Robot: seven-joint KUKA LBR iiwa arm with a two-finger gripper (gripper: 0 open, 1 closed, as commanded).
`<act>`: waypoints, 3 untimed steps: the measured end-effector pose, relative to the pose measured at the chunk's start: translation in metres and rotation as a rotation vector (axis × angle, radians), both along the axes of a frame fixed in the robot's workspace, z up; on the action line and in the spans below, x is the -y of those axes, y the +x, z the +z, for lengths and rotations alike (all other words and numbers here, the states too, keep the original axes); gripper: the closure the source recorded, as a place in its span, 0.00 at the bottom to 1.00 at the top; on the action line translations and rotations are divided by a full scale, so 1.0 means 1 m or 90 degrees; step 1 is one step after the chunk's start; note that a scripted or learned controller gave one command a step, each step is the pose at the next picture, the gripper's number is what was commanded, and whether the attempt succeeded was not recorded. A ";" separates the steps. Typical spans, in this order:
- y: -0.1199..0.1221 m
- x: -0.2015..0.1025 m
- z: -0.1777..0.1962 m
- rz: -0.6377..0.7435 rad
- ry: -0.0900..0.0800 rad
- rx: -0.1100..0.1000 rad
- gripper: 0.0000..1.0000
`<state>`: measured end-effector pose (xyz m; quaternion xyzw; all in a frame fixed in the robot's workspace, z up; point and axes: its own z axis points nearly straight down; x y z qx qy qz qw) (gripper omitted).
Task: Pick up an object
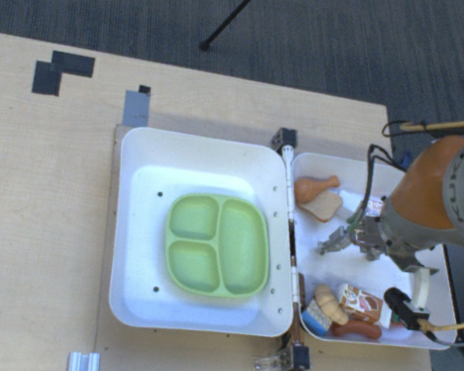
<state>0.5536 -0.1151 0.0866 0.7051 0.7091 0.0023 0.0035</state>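
Note:
In the right bin (441,339) lie several toy foods. A tan drumstick (317,186) and a bread slice (324,205) rest at the far left corner. Along the near edge sit a pale knobbly pastry (326,304), a red and white carton (361,303), a brown sausage (357,329) and a blue piece (313,323). My gripper (337,240) hovers over the bare middle of this bin, just below the bread slice, pointing left. It is open with nothing between its fingers. The orange-banded wrist (430,194) covers the bin's right part.
The left bin (127,209) holds a green divided plate (217,245). A ridge with clamps (290,230) separates the two bins. A black cable (367,190) loops beside the wrist. The wooden bench (32,222) stretches to the left.

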 end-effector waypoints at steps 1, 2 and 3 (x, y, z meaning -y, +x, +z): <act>0.098 0.008 0.001 -0.001 -0.004 0.001 0.00; 0.062 0.082 0.072 -0.002 -0.001 -0.002 0.00; 0.111 0.090 0.018 0.000 -0.002 0.009 0.00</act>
